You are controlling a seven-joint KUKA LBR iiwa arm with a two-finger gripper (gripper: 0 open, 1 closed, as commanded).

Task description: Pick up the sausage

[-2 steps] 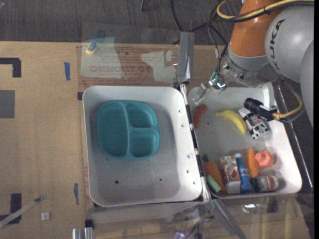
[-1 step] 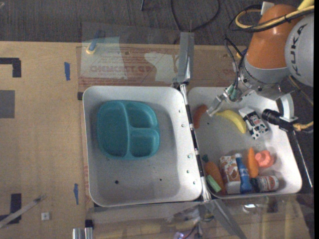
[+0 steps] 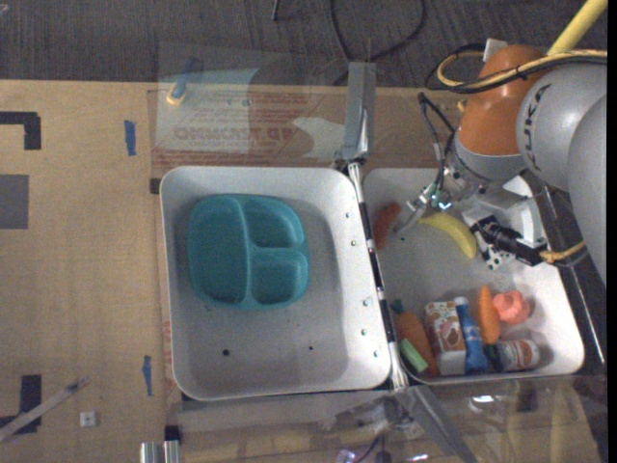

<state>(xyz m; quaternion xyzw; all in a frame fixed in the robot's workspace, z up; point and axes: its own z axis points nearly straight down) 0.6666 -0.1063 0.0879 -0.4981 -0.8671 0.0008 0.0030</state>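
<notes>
Right bin (image 3: 569, 350): gripper (image 3: 416, 212), grip unclear, between sausage (image 3: 386, 223) and banana (image 3: 451, 231).

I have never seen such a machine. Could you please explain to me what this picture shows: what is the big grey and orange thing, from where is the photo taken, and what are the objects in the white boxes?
The photo is taken by one fixed camera above a bench, looking down at a slant. The big grey thing with an orange band is a robot arm reaching in from the right. At its end is a two-finger gripper for picking things up.

On the bench stand two shallow white bins. The left bin holds a teal divided plate. The right bin holds toy food: a reddish-brown sausage by its left wall, a yellow banana, a carrot, and several small packages along the bottom edge.

The gripper hangs just beside the sausage. I cannot see anything held between its fingers.
</notes>
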